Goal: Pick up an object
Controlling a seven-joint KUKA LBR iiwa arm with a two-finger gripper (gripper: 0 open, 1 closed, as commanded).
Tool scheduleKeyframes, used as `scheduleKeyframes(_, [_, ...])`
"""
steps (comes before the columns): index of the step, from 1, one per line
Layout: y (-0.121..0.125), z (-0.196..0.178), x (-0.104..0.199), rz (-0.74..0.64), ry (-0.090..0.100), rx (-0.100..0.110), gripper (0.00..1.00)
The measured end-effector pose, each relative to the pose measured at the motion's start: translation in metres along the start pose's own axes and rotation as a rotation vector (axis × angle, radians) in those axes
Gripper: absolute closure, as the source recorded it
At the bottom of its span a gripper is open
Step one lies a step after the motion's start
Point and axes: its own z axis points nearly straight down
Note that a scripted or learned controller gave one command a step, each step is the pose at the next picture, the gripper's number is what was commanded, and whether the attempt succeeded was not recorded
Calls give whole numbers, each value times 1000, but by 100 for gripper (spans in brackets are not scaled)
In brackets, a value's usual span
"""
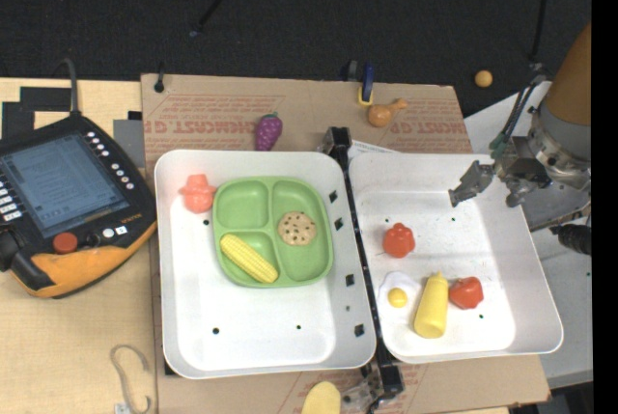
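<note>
The fingers (492, 182) stand apart with nothing between them, hovering over the far right part of the right bin (541, 306). No grasp is made yet, so the whole pick seems left to do. Nearest candidates lie in that bin: a red pepper-like toy (398, 240) near its middle, then a fried egg (397, 292), a yellow bottle (432, 304) and a red tomato-like toy (467, 292) near its front.

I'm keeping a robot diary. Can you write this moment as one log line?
gripper: open, above right bin, holding nothing | right bin: two red toys, fried egg, yellow bottle | pick: not yet done
</note>
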Motion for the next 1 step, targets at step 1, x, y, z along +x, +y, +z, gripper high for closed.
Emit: scheduleKeyframes(1, [2, -5, 0, -1, -2, -10, 0])
